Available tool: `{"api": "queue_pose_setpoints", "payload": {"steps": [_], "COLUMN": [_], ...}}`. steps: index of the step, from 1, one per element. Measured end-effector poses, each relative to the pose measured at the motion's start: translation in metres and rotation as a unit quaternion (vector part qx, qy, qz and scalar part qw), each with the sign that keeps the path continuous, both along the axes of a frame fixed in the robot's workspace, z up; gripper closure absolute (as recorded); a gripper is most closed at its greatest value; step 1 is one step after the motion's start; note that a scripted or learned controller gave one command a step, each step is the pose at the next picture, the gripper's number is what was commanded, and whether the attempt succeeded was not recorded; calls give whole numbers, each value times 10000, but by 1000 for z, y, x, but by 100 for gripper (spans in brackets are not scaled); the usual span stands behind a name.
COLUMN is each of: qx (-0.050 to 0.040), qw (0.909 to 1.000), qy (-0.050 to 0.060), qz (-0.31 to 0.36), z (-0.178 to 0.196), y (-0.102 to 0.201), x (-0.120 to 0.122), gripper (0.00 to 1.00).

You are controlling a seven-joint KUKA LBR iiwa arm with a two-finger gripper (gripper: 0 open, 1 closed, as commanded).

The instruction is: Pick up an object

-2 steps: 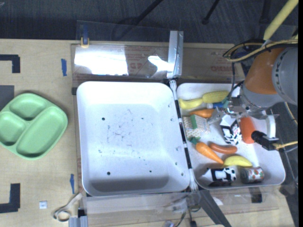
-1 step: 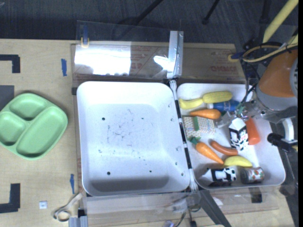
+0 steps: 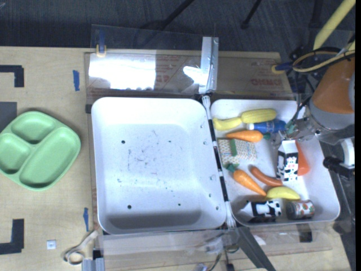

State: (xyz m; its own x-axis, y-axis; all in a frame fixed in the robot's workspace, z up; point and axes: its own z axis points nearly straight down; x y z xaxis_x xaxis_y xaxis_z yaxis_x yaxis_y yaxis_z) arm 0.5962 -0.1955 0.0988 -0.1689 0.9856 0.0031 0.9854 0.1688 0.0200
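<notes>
Over the right bin (image 3: 333, 205), the pincer (image 3: 294, 127) hovers by the corn cob (image 3: 258, 116); whether it is clenched I cannot tell. Toy food is crowded there, so I'd pick an outlying piece, descending straight.

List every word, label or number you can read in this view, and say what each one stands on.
Nothing here reads clearly.
Reddish print on the cardboard behind the right bin: too blurred to read.
Label on the small can: too small to read.
Black-and-white cow-pattern carton: any lettering is unreadable.
</notes>
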Motion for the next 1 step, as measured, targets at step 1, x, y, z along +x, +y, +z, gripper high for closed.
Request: {"api": "queue_pose_setpoints", "payload": {"steps": [1], "qx": [-34], "qw": [9999], "qy": [108], "qz": [-110], "z": [107], "y": [38], "x": [34], "gripper": [100]}}
